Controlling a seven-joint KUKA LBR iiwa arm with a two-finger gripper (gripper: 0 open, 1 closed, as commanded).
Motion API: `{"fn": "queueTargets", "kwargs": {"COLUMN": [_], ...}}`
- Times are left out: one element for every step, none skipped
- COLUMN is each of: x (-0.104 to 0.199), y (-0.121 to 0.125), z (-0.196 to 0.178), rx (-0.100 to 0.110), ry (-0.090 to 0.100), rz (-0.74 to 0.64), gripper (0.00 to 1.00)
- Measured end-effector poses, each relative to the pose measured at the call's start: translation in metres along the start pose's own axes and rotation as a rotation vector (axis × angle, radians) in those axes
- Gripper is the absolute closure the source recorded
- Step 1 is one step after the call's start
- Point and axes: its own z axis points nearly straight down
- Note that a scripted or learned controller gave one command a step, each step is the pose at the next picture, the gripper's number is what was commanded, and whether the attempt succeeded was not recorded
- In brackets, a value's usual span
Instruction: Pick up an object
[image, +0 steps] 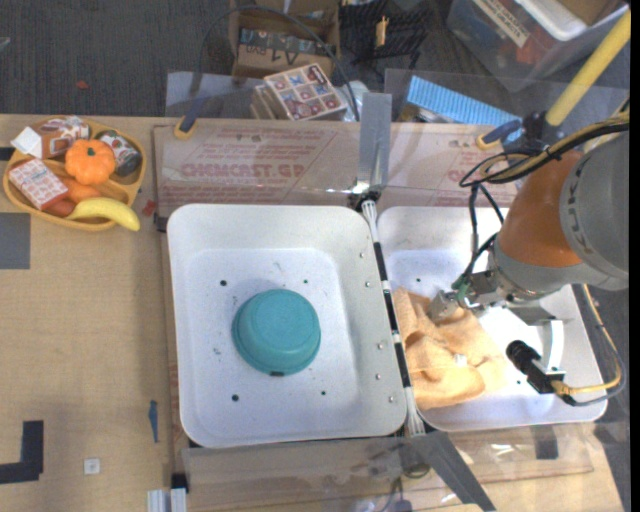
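With finger opening unreadable, the gripper (447, 305) could snag only a loose fold of the orange cloth (445, 355) beneath it and be slipped from.

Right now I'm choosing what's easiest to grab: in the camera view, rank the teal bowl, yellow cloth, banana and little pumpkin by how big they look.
1. teal bowl
2. yellow cloth, close to the bowl, partly hidden
3. banana
4. pumpkin

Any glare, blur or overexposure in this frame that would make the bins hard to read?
Camera view: the right bin floor is washed out near white; the left bin reads evenly, with the teal bowl sharp and casting a faint shadow; the gripper over the yellow cloth looks soft and hard to resolve.
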Motion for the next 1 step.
{"fn": "queueTargets", "kwargs": {"x": [-0.0162], "y": [-0.0213], "z": [-0.0018], "rx": [0.009], "ry": [0.004], "rz": [0.077], "gripper": [0.00]}}
